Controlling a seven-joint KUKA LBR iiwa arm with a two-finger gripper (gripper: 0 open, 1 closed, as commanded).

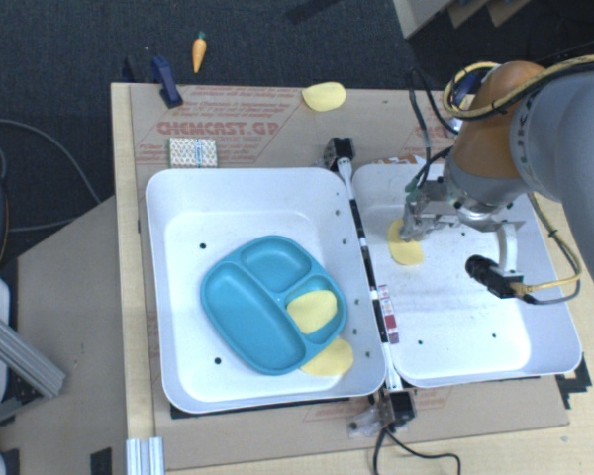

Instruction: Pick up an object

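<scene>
— Fingers first: can you tell how they stand?

— No. Your gripper points straight down, and from above you cannot tell whether it is parted or closed, or has hold of anything.

— And the thing to pick?

— A small flat yellow piece, pale and rounded, lies right at the tips, partly under them, in the right bin close to its left wall.

— What else is around?

— Well left of the tips, the left bin holds a blue divided plate with a yellow lump in one compartment and another yellow lump against its rim. Both bins sit on a cardboard-topped bench over dark carpet.

— The arm?

— Your grey arm comes in from the right, its orange band above the wrist, bent downward.
</scene>
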